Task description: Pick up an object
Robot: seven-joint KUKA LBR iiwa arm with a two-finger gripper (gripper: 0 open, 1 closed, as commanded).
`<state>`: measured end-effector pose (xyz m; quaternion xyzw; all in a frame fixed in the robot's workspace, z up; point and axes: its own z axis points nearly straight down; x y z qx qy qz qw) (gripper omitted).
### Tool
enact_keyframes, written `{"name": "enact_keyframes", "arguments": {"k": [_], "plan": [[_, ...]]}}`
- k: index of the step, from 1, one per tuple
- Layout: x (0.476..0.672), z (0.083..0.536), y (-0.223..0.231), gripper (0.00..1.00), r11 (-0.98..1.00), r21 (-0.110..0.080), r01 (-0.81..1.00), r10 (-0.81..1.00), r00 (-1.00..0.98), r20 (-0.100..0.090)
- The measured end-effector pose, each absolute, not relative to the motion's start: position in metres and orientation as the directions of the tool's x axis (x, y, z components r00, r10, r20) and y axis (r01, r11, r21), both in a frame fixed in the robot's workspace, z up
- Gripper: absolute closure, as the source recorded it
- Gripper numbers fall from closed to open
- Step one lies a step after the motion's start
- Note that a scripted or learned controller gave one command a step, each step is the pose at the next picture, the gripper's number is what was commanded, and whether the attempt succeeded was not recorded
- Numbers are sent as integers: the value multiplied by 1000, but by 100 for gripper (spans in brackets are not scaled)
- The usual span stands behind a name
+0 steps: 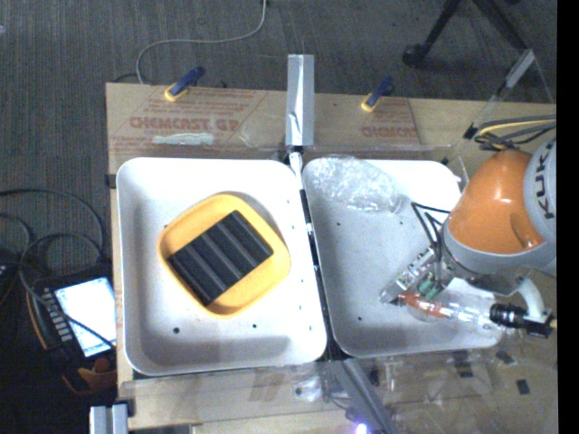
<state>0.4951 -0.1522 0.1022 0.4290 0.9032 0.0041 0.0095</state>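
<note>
Camera view: gripper (418, 287) low in right bin (362, 328), finger state cannot be determined. Clear object (443, 310) lies beside it; slippery, may slide away. Yellow-and-black object (225, 253) in left bin (145, 197); crumpled plastic (357, 184) farthest

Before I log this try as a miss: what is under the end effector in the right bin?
A clear, tube-like thing lies under the end effector on the right bin floor. The arm covers the rest.
</note>
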Motion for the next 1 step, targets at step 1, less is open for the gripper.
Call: {"name": "enact_keyframes", "arguments": {"k": [1], "plan": [[568,162,-143,100,698,1,716,716,-698,-1]]}}
